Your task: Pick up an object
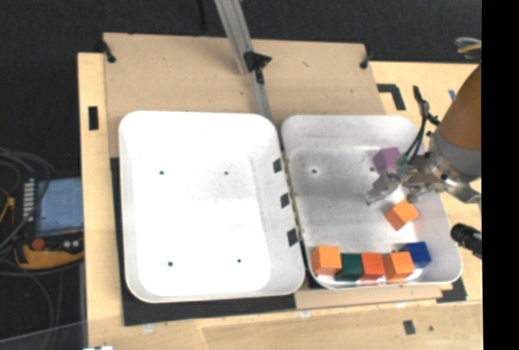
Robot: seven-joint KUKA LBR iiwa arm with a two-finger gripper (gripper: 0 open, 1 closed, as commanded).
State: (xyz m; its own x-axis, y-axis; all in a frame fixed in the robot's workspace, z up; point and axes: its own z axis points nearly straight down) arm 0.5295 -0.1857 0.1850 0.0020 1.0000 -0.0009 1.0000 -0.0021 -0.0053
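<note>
Dark floor surrounds a light wooden counter [340,81] that carries two shallow white bins side by side. The left bin [203,202] shows only a few small dark dots on its floor. A grey metal rail [231,8] runs at a slant from the top of the view down to the gap between the bins. Off the counter's left edge sit a blue box [61,207] and tangled cables [20,178].

The right bin [340,178] holds the blocks. A purple block [388,158] lies in its upper right part. An orange block [401,215] lies tilted just below it, near the right wall. Along the near wall sits a row: orange block at the left end [327,258], then a green block [350,266], two more orange blocks [386,265], and a blue block [418,253] at the right end.

The arm comes in from the right, orange band [464,117] above the grey wrist. The hand [392,185] hangs over the right bin, between the purple block and the tilted orange block, just beside both. Its fingers point leftward and look spread a little, with nothing seen between them. Contact with either block cannot be told.
</note>
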